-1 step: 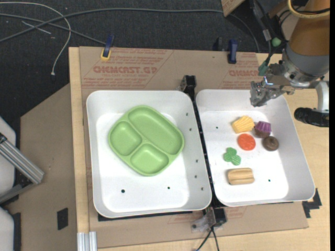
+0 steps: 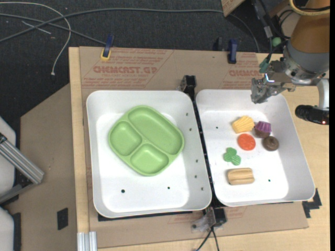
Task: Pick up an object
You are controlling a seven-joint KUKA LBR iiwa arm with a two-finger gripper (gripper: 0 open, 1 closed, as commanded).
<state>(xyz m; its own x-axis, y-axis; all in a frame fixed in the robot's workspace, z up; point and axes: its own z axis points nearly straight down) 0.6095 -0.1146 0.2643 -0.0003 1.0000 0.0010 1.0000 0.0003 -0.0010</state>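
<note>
The right white bin [image 2: 282,190] holds several small toy foods: a yellow ridged piece [image 2: 243,124], a purple piece [image 2: 263,128], a brown doughnut [image 2: 270,143], an orange-red round piece [image 2: 246,141], a green broccoli-like piece [image 2: 232,156] and a tan bread roll [image 2: 240,176]. My gripper [image 2: 260,94] hangs over the bin's far edge, up and to the right of the yellow piece and apart from all the toys. Nothing shows between its fingers.
The left white bin [image 2: 104,192] bears a green three-compartment plate [image 2: 146,139]. A black clip [image 2: 188,82] sits at the far end of the seam between the bins. Blue clamps [image 2: 108,45] [image 2: 232,51] hold the cardboard base. Cables lie on the dark floor at top left.
</note>
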